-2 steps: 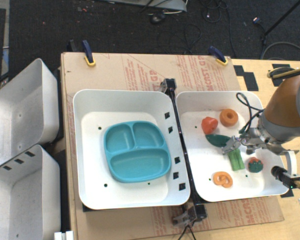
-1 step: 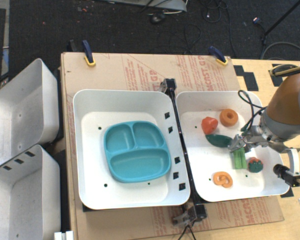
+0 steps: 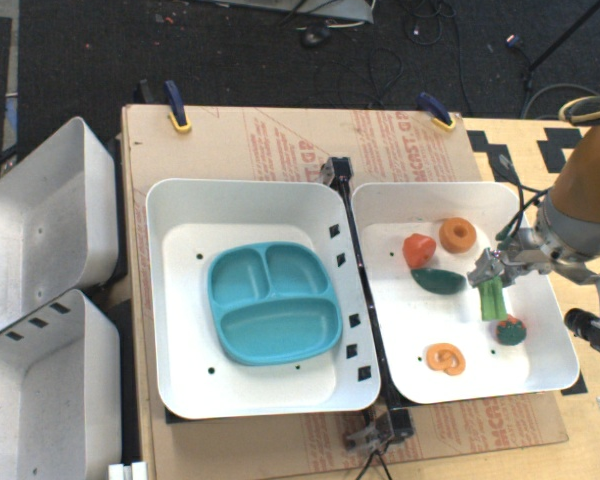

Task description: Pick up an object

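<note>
The right bin (image 3: 540,368) holds several small toys: a red pepper-like piece (image 3: 418,249), an orange ring (image 3: 458,234), a dark green oval (image 3: 439,281), a bright green stick (image 3: 493,301), a dark green ball with a red spot (image 3: 510,330) and an orange swirl (image 3: 445,358). My gripper (image 3: 492,268) reaches in from the right and sits low over the right half of this bin. It is right at the upper end of the green stick, just right of the dark green oval. Whether the stick is gripped is unclear from this angle.
The left bin (image 3: 180,218) holds a teal divided plate (image 3: 275,303). A black divider (image 3: 355,268) runs between the two bins. Two white tubs (image 3: 50,218) stand off the bench at the left. Blue-and-yellow clamps (image 3: 177,108) pin the board's far edge.
</note>
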Controlling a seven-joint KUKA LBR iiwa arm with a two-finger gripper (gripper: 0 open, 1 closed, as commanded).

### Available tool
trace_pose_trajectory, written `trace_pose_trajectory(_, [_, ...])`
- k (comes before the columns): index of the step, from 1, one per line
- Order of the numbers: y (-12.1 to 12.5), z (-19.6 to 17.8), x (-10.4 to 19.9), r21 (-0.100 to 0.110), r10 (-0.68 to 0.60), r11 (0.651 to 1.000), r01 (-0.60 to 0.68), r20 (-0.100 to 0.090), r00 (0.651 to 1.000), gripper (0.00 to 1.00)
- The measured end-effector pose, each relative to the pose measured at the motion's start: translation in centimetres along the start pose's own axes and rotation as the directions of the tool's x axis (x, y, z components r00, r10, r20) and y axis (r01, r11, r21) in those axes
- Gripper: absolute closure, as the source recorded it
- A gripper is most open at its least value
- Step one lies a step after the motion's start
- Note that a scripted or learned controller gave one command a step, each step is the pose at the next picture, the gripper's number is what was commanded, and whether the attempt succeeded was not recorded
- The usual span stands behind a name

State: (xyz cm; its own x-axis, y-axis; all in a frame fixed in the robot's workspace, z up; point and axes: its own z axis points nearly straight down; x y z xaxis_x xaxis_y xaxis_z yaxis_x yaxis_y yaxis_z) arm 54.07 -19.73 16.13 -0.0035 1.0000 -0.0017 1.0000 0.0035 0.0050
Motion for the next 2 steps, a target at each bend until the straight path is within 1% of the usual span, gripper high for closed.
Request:
trace_pose_trajectory(1, [0.0, -6.3, 0.0, 0.000, 0.000, 1.000, 0.000, 0.001, 1.000, 1.00])
trace_pose_trajectory(2, [0.2, -10.6, -0.1, 0.000, 0.000, 1.000, 0.000, 0.001, 1.000, 1.00])
